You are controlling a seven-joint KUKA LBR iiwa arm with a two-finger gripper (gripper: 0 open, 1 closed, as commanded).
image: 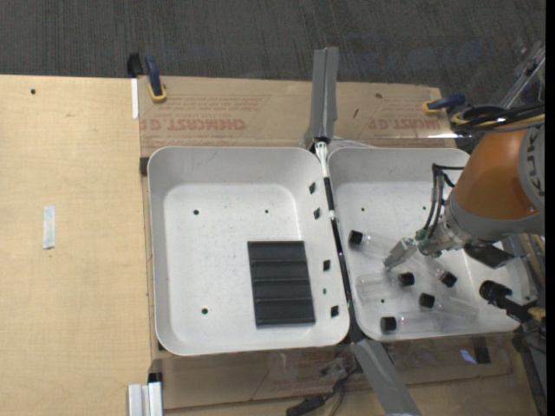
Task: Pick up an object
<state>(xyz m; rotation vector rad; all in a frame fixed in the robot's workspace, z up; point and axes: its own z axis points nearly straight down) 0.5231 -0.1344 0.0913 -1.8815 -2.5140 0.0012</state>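
My gripper [401, 255] hangs low over the middle of the right bin [381, 172], below the arm's orange band [494, 176]. Several clear vials with black caps lie scattered around it. One capped vial [355, 237] lies to the gripper's left, and another cap [406, 278] sits just below the tip, close to it. More caps lie at the bin's front [388, 323] and to the right [448, 278]. I see nothing between the fingers. A black ridged block [281, 282] lies flat in the left bin [173, 232].
A grey divider bar [324, 94] runs between the two bins at the back. Blue-and-yellow clamps [153, 78] hold the cardboard at the back corners. The wooden bench [69, 232] stretches to the left.
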